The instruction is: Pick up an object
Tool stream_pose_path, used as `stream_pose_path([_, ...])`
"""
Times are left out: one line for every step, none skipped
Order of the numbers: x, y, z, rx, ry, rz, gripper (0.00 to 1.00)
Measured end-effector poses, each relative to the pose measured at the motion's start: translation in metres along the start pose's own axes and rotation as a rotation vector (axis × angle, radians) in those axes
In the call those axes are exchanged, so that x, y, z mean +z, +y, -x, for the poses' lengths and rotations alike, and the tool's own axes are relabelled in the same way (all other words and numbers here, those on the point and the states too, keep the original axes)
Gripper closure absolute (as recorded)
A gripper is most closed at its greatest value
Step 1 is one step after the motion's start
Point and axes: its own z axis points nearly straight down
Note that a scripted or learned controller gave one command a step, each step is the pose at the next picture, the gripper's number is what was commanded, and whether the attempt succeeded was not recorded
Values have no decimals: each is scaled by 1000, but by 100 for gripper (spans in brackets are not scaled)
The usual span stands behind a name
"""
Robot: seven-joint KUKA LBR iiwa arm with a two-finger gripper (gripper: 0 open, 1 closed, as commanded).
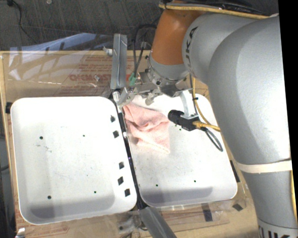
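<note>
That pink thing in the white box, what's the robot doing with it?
The grey robot arm is reaching into the right bin, where a crumpled pink cloth lies near the far end. Its hand is down right above the top edge of the cloth. It looks like it is trying to pick it up, but I can't tell whether it has hold of it.

- Left white bin (64,159): sits on the bench (7,128).
- Right white bin (196,184): directly beside the left one, edges meeting.
- Clear plastic sheet (56,64): behind the bins, printed red.
</note>
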Motion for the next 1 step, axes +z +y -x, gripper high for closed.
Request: stream_pose_path([40, -1, 25, 22, -5, 11, 0])
